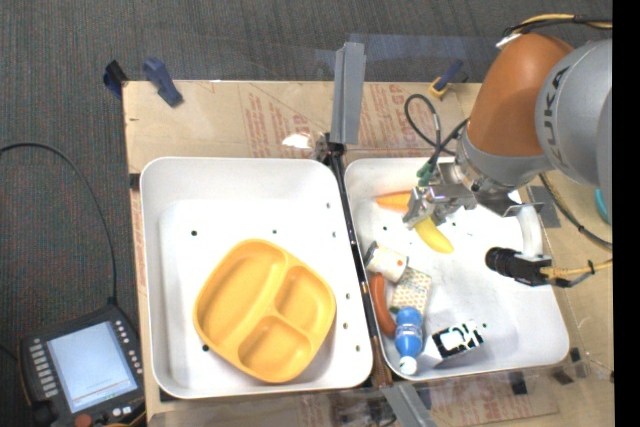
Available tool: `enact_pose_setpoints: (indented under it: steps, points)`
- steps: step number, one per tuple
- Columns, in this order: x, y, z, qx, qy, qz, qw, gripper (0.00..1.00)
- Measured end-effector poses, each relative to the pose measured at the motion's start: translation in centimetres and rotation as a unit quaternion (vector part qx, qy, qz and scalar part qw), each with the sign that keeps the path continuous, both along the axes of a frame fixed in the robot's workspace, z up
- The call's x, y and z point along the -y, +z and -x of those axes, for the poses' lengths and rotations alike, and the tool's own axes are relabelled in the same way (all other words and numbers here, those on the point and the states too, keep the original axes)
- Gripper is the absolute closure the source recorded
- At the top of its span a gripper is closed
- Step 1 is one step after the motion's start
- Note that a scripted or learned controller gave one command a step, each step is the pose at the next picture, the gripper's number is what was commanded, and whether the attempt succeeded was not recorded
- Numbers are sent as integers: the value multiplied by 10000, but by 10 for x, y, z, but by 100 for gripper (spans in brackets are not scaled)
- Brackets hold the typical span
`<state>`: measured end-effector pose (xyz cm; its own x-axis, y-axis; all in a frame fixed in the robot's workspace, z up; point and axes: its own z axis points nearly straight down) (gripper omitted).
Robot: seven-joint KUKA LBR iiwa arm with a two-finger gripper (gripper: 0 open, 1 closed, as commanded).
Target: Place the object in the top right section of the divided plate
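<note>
The yellow divided plate (pixel 265 311) lies tilted in the left white bin (pixel 160 215), with three sections. My gripper (pixel 427 208) hangs low over the back of the right bin (pixel 540 315), under the orange-banded wrist. Directly at its tip lies a yellow banana (pixel 434 236), and an orange carrot (pixel 393 201) sits just to its left. The gripper's body hides whether it touches the banana.
Near the right bin's left wall are a small white cup-like piece (pixel 388 262), a tan waffle square (pixel 411 291), a brown sausage (pixel 383 306), a blue bottle (pixel 407 336) and a black-and-white item (pixel 458 340). A black cable plug (pixel 510 263) hangs to the gripper's right.
</note>
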<state>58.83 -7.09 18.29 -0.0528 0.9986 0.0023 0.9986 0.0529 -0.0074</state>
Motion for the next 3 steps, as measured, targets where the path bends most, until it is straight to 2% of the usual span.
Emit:
enact_pose_setpoints:
  steps: [1, 2, 3]
  points:
    - [-71, 0, 61, -10, 187, 5, 9998, 100]
    - [-117, 0, 103, -12, 471, 8, 9989, 100]
    - [-116, 0, 103, -9, 462, 9, 9989, 0]
